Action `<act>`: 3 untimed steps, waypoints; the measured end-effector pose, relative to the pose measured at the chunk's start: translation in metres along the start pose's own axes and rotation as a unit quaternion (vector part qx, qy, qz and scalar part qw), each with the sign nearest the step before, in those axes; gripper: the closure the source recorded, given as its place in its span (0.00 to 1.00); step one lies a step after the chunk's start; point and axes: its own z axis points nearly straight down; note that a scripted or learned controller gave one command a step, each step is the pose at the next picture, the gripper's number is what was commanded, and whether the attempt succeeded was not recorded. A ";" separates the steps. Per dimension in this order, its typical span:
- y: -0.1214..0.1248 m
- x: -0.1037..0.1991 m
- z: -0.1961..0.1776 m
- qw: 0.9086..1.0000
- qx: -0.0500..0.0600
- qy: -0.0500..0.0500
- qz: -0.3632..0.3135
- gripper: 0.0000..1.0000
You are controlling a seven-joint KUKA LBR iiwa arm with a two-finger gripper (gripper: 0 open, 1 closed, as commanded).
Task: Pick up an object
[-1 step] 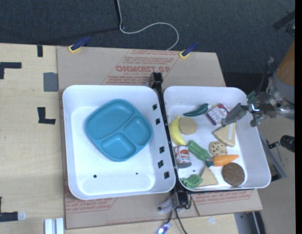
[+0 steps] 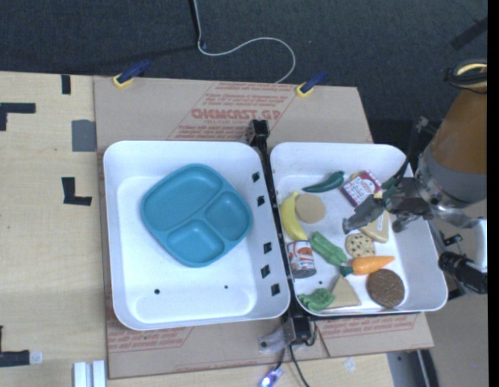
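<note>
My gripper (image 2: 380,218) hangs over the right bin (image 2: 418,297), reaching in from the right below the orange band. Its dark fingers (image 2: 359,218) stand apart, so it is open, with nothing held between them. Just under it lie a pale wedge (image 2: 378,232) and a chip cookie (image 2: 359,244). Around these sit a carrot (image 2: 370,264), a brown round patty (image 2: 386,287), a purple packet (image 2: 359,189), a green pepper (image 2: 325,183), a tan round piece (image 2: 309,209), a banana (image 2: 292,217), a green pickle (image 2: 328,248) and a small can (image 2: 302,259).
The left bin (image 2: 128,297) holds a blue divided plate (image 2: 197,214). A tan wedge (image 2: 343,293) and a green leaf (image 2: 317,300) lie at the right bin's front edge. Both bins rest on cardboard (image 2: 225,107). A white cable (image 2: 233,51) loops behind.
</note>
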 end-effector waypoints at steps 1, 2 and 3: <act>0.002 -0.002 -0.010 1.000 -0.001 -0.001 0.001 1.00; -0.001 0.093 0.051 1.000 0.002 0.001 -0.003 1.00; 0.001 0.085 -0.066 1.000 -0.008 -0.001 0.000 1.00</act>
